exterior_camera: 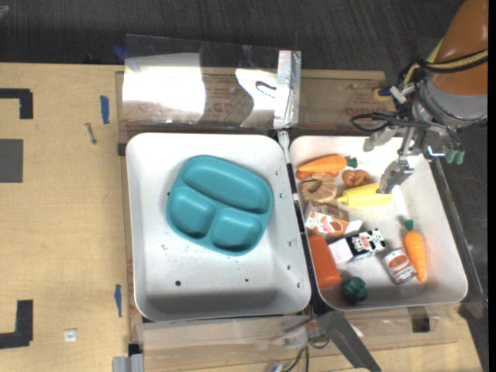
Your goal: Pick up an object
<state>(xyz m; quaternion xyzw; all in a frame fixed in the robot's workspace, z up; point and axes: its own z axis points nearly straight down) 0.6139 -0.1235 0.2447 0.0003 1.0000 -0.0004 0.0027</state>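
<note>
My gripper (386,161) hangs over the back of the right bin (453,242), open, with nothing between its fingers. One fingertip (392,178) is just above the right end of a yellow corn cob (364,198). Near it lie a pretzel (356,178), an orange carrot (322,164) and a bread slice (317,186). Toward the front are a small juice carton (328,223), a red bottle (323,260), a black-and-white carton (364,242), a small can (397,265), a second carrot (416,254) and a dark green ball (354,288).
The left bin (155,277) holds a teal divided plate (220,202). A ridge (293,208) separates the two bins. Cables (387,107) and the arm's orange band (465,37) hang over the right bin's back right corner. A clear plastic sheet (209,91) lies behind the left bin.
</note>
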